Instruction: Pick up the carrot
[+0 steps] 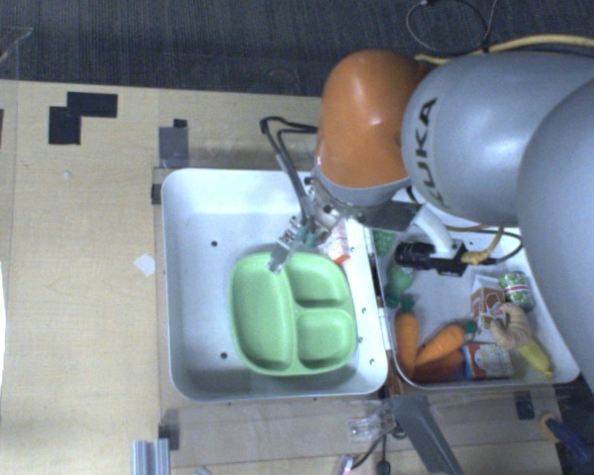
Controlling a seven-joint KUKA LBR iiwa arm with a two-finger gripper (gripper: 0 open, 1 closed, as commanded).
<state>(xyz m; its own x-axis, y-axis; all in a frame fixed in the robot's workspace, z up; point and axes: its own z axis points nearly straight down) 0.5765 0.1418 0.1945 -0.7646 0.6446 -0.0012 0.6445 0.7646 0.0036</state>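
Here we see the tool (282, 250) hanging low over the left bin (193, 265), its tip right at the upper left rim of the green divided plate (295, 315). We cannot tell how the tool is set, since it is small and blurred against the plate's edge, and we see nothing held in it.

The carrot (442, 344) lies in the right bin (564, 369), well to the right of the plate, across the wall between the two bins. A second orange piece (407, 336) stands just left of it, nearer the plate. Farther right of the plate sit a small printed packet (490, 310), a yellow item (535, 356) and a green one (400, 277). The grey arm (515, 137) with its orange band (366, 117) looms above the right bin, covering much of its upper part.
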